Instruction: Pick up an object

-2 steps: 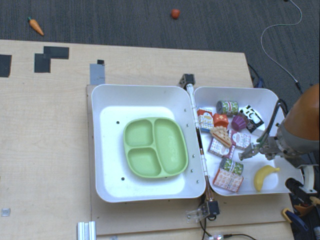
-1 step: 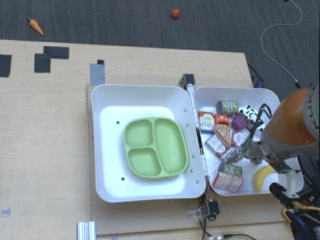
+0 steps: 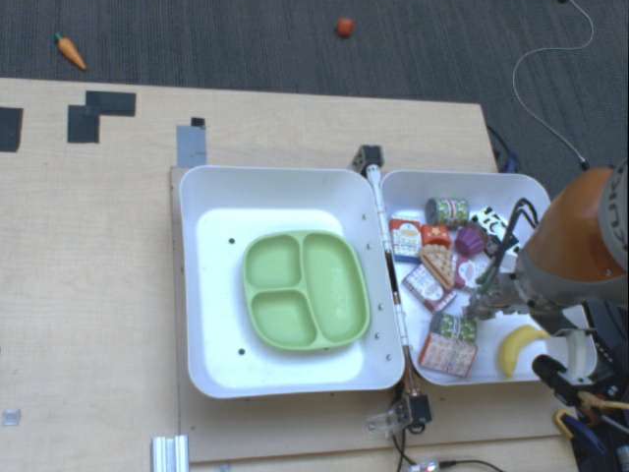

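Nearest my camera, at the bottom edge, cables and a small clamp (image 3: 405,416) sit on the wooden bench (image 3: 88,293) just below the seam between the 2 bins. I see the left bin (image 3: 197,264) holding a green 3-compartment plate (image 3: 306,290), lying flat near its middle. I see the right bin (image 3: 536,187) holding a crowd of small items: a banana (image 3: 517,347) near the front wall, a printed carton (image 3: 448,344) just left of it, a waffle-like piece (image 3: 438,264), a red-and-white packet (image 3: 405,236), a small can (image 3: 448,209) toward the back, and a purple item (image 3: 470,240) beside it. I note the arm entering from the right, its orange band (image 3: 582,229) above the right bin. I place the gripper (image 3: 484,303) low over the clutter, just beside the carton and the banana. Whether it is spread or pinching anything, I cannot tell. Beyond the bench, on the grey carpet, I see a toy carrot (image 3: 71,51) and a small red ball (image 3: 344,28).
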Controlling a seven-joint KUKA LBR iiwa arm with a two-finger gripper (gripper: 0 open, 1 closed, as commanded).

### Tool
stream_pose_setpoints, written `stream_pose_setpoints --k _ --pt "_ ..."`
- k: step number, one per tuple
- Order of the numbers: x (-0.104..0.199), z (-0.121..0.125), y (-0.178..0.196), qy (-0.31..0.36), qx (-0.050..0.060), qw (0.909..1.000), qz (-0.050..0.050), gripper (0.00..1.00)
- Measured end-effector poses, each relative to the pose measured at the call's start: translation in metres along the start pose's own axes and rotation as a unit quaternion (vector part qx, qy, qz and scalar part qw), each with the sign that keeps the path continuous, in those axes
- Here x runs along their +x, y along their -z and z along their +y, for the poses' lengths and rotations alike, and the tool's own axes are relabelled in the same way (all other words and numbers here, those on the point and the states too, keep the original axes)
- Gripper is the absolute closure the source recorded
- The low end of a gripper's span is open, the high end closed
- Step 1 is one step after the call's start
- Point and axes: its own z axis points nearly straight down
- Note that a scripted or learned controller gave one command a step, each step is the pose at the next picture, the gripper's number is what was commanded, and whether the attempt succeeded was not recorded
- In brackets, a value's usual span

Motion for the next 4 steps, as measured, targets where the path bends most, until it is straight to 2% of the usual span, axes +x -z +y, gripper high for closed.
stream_pose_setpoints --k 1,2,3,4 --pt "0.000 0.000 0.000 0.000 0.000 1.0000 0.000 0.00" --pt "0.001 0.002 0.010 0.001 -0.002 1.0000 0.000 1.00" --pt "0.001 0.002 0.010 0.001 -0.002 1.0000 0.000 0.00" --pt "0.037 -0.002 -0.011 -0.002 0.003 1.0000 -0.001 0.00"
